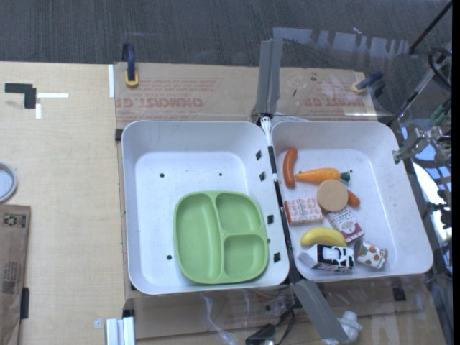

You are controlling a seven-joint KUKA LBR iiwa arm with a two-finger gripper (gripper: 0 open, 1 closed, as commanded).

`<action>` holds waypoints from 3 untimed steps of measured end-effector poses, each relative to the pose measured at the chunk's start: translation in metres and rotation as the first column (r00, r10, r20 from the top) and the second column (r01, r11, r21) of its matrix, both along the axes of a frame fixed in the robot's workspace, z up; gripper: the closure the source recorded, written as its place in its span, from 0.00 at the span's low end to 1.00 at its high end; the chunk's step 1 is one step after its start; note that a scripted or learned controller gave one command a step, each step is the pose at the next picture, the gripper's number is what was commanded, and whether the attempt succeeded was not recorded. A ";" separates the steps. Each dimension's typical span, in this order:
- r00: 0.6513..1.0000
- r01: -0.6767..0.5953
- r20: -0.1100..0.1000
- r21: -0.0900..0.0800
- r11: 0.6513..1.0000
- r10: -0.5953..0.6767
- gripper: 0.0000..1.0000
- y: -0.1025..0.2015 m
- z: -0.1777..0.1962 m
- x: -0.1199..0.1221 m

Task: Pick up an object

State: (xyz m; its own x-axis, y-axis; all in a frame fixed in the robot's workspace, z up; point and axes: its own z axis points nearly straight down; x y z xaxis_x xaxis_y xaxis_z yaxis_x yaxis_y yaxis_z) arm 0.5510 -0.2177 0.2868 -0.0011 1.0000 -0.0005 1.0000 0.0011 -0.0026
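Note:
The right bin (392, 165) holds a cluster of toy foods. A red sausage (290, 168) lies upright near the bin's left wall, with an orange carrot (318, 175) beside it. Below them sit a round tan disc (333, 195) and a pink box (302, 210). A yellow banana (323, 236) rests above a black and white carton (335, 257). Two small red and white cartons (372, 254) lie at the lower right of the pile. A green divided plate (219, 236) lies in the left bin (133, 192).
A grey post (269, 77) rises between the bins at the back. Cardboard with clamps (130, 74) lies behind them. A tape roll (6, 184) and a brown paper bag (13, 257) sit on the bench at far left. Metal rigging (424, 139) stands to the right.

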 end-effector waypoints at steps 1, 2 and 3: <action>0.992 -0.124 0.001 0.001 0.992 0.124 0.00 0.017 -0.159 0.023; 0.981 -0.195 0.001 0.000 0.981 0.195 0.00 0.065 -0.196 0.019; 0.982 -0.190 0.002 0.000 0.982 0.190 1.00 0.064 -0.186 0.019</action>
State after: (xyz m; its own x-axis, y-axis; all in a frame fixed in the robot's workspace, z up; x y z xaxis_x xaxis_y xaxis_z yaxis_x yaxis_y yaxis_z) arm 0.5702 -0.1542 0.1005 -0.1912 0.9816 -0.0006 0.9816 0.1912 -0.0009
